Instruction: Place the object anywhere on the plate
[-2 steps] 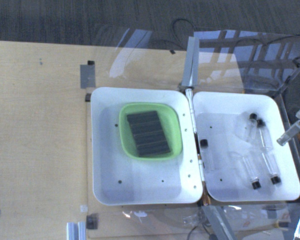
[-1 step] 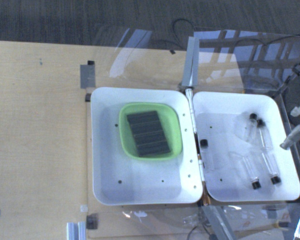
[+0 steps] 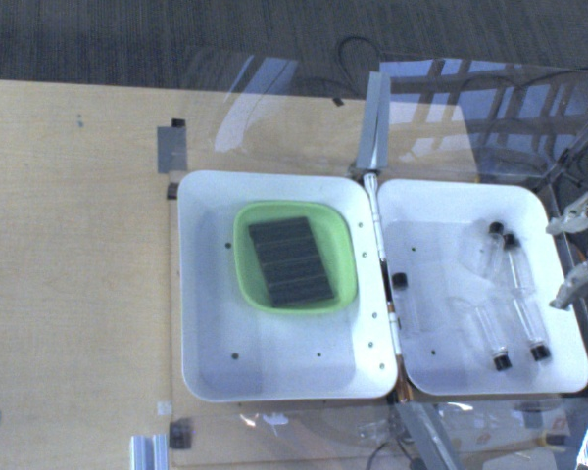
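i see dark ridged object [image 3: 290,261] lying on green plate [image 3: 345,262], left bin [image 3: 201,292]; jaws' state, cannot tell.

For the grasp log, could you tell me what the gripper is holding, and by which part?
Nothing: the gripper has nothing between its fingers; the dark ridged object rests on the green plate.

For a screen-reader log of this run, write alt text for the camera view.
A square green plastic plate bearing a dark ribbed rectangular block sits in the left white bin. The right white bin holds clear plastic tubes with black caps, and a pale gripper shows at its right edge.
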Controlling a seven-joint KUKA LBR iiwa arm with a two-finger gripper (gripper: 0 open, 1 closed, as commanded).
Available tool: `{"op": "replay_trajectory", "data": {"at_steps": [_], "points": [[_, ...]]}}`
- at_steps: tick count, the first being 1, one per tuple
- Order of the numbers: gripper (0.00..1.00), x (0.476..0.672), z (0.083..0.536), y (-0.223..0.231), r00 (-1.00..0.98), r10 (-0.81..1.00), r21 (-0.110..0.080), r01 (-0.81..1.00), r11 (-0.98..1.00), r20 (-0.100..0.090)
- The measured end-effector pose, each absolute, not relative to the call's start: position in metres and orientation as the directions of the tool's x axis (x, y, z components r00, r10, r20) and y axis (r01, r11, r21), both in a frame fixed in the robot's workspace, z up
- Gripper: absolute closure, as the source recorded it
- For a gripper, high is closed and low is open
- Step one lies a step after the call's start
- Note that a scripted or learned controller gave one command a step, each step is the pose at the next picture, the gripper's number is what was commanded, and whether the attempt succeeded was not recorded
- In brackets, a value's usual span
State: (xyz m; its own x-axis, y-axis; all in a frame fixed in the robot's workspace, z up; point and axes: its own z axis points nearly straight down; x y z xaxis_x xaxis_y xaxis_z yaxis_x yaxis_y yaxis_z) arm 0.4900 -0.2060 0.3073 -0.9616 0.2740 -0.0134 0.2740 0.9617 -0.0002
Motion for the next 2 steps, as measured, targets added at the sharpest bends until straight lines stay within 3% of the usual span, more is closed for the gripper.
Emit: {"op": "replay_trajectory", "data": {"at_steps": [1,2], "points": [[0.0,0.489,0.353,-0.206,-0.999,0.05,-0.003,0.05,0.999,-0.014],[0.0,0.49,0.334,-0.206,-0.979,-0.204,-0.006,-0.204,0.979,-0.013]]}}
